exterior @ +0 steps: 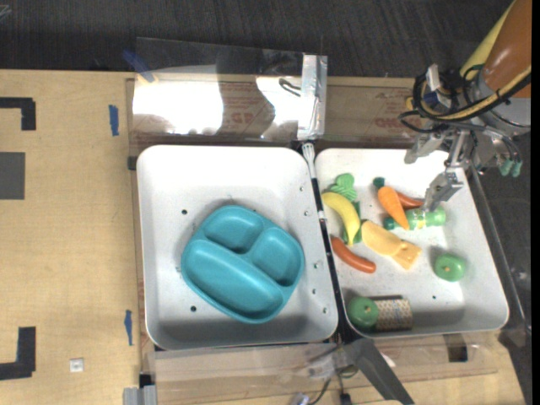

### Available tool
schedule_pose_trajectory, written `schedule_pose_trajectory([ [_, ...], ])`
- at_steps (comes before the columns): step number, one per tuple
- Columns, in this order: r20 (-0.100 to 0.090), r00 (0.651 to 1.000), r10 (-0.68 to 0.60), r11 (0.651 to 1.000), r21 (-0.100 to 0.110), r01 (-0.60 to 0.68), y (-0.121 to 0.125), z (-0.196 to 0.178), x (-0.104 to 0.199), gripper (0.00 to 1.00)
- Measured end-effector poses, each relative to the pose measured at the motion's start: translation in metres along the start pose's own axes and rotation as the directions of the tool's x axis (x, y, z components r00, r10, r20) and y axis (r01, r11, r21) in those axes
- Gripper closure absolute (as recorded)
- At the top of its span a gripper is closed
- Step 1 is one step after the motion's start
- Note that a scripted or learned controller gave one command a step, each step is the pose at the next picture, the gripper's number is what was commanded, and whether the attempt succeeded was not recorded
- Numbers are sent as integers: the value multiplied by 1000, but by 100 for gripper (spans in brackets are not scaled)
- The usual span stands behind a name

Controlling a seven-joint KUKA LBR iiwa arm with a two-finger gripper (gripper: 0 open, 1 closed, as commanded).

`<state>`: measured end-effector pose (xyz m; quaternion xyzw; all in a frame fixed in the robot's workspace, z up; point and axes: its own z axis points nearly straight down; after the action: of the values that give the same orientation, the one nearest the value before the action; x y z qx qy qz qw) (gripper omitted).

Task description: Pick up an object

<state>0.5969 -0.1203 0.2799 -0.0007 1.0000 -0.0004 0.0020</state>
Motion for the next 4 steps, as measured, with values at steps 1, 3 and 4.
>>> schedule_pose_trajectory([
  [1,4,987,-159,987,0,159,-48,180,-10,0],
  [3,21,999,31,1000,2,-31,-26,180,-38,100],
  [4,19,999,31,1000,2,-31,-26,180,-37,0],
])
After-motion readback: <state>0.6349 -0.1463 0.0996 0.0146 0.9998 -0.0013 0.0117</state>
